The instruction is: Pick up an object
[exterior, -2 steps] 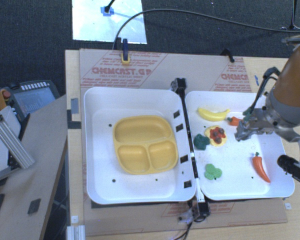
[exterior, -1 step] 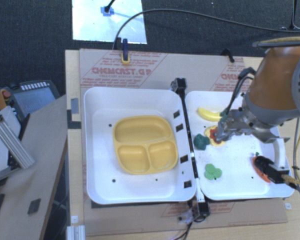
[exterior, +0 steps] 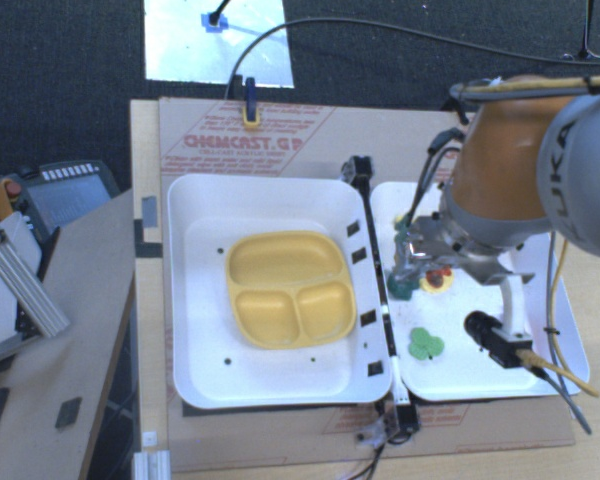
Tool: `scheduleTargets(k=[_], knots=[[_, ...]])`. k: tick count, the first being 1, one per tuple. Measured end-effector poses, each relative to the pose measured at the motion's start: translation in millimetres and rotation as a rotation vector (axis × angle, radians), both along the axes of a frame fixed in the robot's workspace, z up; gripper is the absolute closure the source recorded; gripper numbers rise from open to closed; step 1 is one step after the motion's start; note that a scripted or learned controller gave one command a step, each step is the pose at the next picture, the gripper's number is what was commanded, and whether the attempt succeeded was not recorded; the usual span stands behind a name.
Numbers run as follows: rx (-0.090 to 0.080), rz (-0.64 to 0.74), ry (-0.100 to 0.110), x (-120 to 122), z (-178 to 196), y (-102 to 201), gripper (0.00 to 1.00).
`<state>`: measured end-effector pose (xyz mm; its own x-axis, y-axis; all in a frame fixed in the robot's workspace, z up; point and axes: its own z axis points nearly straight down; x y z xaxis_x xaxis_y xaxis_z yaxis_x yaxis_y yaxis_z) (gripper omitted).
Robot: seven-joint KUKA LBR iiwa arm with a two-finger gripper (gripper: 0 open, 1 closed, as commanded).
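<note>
Grey arm with orange band (exterior: 500, 158) seen reaching in from the right, letters "UKA" read on its casing, pincer (exterior: 408, 258) lowered in the right bin (exterior: 480, 383), its state not to be told, dark green object (exterior: 400, 289) just below it, small red-and-yellow object (exterior: 437, 280) beside, light green object (exterior: 426, 345) lower down, yellow divided tray (exterior: 285, 288) lying in the left bin (exterior: 195, 268), red "CHEMCAST" printed on the brown sheet (exterior: 245, 140) covering the surface at upper centre.

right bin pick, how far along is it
Done: the arm is over the right bin, with the gripper low beside a dark green item and a red-and-yellow item. In hand: nothing visibly between its fingers. Left: gripping and lifting one; a green piece lies apart, and the yellow divided tray sits in the left bin.
</note>
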<state>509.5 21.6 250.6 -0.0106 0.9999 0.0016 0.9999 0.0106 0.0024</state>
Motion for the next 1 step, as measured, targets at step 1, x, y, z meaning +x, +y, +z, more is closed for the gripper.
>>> scheduleTargets(k=[1], knots=[[-0.001, -0.003, 0.001, -6.4, -4.9, 45.4, 1.0]])
